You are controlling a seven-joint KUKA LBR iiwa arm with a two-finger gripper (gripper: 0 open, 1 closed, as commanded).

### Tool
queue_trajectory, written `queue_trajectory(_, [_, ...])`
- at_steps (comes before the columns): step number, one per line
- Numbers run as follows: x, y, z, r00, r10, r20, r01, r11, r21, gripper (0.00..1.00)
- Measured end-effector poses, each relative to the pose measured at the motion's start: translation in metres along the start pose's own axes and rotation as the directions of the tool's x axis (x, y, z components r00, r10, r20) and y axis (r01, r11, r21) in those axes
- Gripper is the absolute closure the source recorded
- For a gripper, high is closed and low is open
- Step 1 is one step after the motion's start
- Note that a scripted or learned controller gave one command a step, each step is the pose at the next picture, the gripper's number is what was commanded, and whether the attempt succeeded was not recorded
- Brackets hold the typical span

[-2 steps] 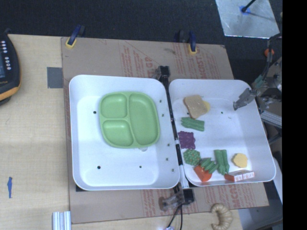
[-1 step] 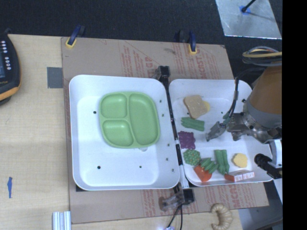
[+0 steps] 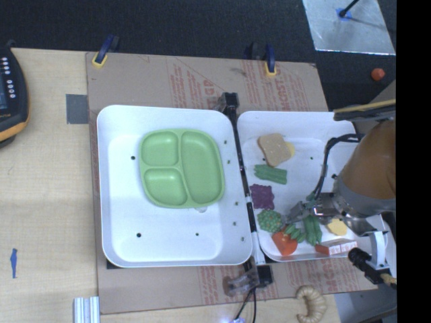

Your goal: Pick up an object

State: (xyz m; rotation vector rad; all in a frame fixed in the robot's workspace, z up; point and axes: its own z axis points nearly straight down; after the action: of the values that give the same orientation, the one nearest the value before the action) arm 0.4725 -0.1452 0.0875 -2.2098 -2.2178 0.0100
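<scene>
Curled at the near edge of the bench [image 3: 47, 200], a tan ridged object [image 3: 311, 303] is seen lying on the brown board [image 3: 202, 79], nearer the camera than the tool [image 3: 304, 210] and slightly to its right. Beside it, to its left, a dark clamp with a cable [image 3: 246, 284] is found at the seam between the two bins.

The tool is lowered into the near part of the right bin [image 3: 296, 120], reached in from the right by the grey arm with its orange band [image 3: 374, 163]. Whether the tool is spread or pressed together cannot be told, since dark metal and toy pieces overlap there.

Just under and beside the tool, green leafy pieces [image 3: 311, 229] are seen, with a red and orange piece [image 3: 284, 242] slightly nearer the camera. A green bumpy piece [image 3: 269, 219] lies left of the tool, and a purple piece [image 3: 262, 195] is left and a little beyond it. A yellow piece [image 3: 337, 228] lies right of the tool. Farther beyond the tool, a long green piece [image 3: 270, 173] and a tan bread-like slice [image 3: 275, 149] are placed.

Well apart to the left of the tool, a green divided plate [image 3: 182, 168] is held in the left bin [image 3: 135, 241]. No object is shown clearly lifted.
</scene>
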Motion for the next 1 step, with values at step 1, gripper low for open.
queue_trajectory(1, [-0.0012,0.0026,-0.0143,1.000,-0.003,0.003,0.003,1.000,-0.006,1.00])
